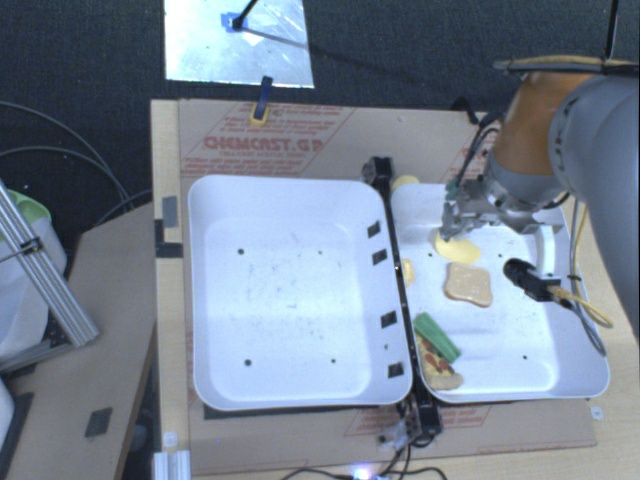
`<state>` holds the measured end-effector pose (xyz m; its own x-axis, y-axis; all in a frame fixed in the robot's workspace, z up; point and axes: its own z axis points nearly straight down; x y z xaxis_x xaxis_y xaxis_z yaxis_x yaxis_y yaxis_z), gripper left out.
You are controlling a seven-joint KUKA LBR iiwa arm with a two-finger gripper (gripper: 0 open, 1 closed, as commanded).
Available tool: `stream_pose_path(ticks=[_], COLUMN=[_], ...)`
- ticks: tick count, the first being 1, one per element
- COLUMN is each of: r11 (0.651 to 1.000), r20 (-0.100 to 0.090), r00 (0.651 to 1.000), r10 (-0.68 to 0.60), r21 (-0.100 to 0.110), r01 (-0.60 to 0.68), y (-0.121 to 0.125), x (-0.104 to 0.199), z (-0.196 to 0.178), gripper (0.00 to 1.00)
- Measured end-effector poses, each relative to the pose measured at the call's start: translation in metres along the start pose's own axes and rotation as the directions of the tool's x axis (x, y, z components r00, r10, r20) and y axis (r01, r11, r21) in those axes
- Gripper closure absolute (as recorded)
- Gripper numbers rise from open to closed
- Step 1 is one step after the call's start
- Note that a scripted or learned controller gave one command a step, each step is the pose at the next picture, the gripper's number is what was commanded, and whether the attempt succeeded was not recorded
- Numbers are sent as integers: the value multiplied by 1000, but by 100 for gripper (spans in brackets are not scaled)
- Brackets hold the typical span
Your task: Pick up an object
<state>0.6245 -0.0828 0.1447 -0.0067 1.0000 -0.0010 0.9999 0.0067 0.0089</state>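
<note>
- Under both bins, a brown sheet [300, 133] carries red print reading "CHEMCAST GP" along its far edge; fainter red print on its near edge is too small to read.
- Left bin [290, 288] and right bin [520, 363] are white, side by side, and bear no writing that can be made out.
- A grey arm [590, 138] with an orange band reaches over the right bin's far half; the jaws hang low at the far-left end of a yellow oval piece [460, 251]. Whether the jaws are open or closed cannot be told, nor whether they touch the piece.
- That yellow oval piece lies flat in the right bin's far-left part, its long axis running roughly left to right, dipping slightly toward the right.
- A toast slice [468, 285] lies just beside it on the near side.
- A green piece [436, 337] lies near the bin's left wall, long axis slanting from far-left to near-right.
- A red-and-yellow toy food piece [440, 368] sits in the near-left corner, close to the green piece.
</note>
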Motion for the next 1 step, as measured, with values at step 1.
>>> stream_pose_path(ticks=[1], r11=[1000], r20=[0], r00=[1000], r10=[3], r21=[6], r01=[-3], y=[-3], x=[-1], z=[1], gripper=[0])
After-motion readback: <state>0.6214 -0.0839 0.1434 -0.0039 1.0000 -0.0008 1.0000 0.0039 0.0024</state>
